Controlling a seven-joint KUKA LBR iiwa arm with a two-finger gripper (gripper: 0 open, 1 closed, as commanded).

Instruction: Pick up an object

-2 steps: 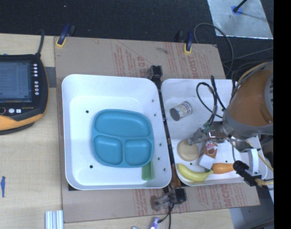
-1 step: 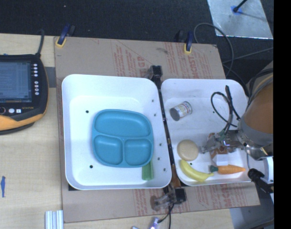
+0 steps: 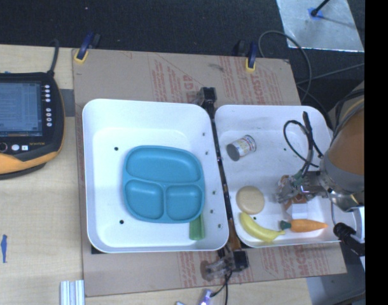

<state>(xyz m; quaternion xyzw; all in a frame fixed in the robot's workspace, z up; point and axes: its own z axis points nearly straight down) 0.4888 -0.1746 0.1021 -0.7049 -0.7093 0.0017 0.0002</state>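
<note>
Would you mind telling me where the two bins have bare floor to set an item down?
The right bin is bare along its far edge, beyond the small can. Its near half is crowded: round cookie, banana, carrot and the gripper. The left bin is free around the blue divided plate, except where a green piece lies at its near right corner.

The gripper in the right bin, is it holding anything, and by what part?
Cannot be told: the gripper sits low above the carrot, with nothing visibly between it.

blue plate [image 3: 163, 183], yellow banana [image 3: 258, 228], orange carrot [image 3: 306, 225]
</note>
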